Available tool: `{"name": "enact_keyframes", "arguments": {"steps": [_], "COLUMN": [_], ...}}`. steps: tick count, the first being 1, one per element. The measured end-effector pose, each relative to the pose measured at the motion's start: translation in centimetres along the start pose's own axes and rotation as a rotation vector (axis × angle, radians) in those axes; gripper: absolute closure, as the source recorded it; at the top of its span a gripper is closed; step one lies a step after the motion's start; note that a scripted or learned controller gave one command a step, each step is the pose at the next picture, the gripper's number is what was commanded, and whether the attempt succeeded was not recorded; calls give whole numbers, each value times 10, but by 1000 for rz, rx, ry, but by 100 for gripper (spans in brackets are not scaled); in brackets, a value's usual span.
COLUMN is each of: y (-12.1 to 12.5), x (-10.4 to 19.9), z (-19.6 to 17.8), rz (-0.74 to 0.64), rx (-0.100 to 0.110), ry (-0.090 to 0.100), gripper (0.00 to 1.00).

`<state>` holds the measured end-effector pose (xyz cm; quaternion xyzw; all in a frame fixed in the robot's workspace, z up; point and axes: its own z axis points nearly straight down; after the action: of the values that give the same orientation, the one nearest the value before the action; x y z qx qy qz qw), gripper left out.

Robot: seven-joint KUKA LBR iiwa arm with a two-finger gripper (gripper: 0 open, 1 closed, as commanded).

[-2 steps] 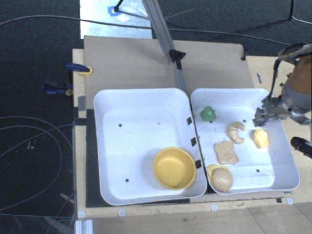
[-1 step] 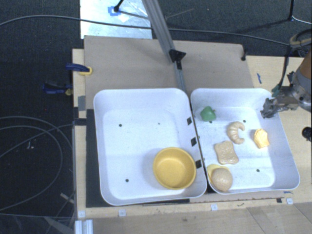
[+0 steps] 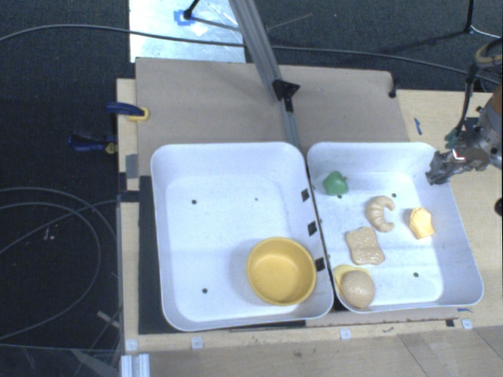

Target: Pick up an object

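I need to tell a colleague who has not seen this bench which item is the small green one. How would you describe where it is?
Start from the right white bin, the one that holds several small food-like pieces. Look at its far left corner, close to the divider between the two bins: the small round green object lies there alone. Everything near it is tan or yellow, for example the curved tan croissant-shaped piece, so it is the one green item.

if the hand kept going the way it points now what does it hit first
The hand sits at the right bin's far right rim, pointing down and left. Straight on, it would probably meet the bin's white floor first; the yellow wedge-shaped piece lies off that line, though depth is unclear.
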<state>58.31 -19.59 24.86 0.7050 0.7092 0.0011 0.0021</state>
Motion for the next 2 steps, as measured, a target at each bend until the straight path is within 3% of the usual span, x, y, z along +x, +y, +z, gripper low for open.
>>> {"name": "enact_keyframes", "arguments": {"steps": [2], "y": [12], "x": [98], "z": [4], "rz": [-4], "rx": [3], "ry": [2], "gripper": [100]}}
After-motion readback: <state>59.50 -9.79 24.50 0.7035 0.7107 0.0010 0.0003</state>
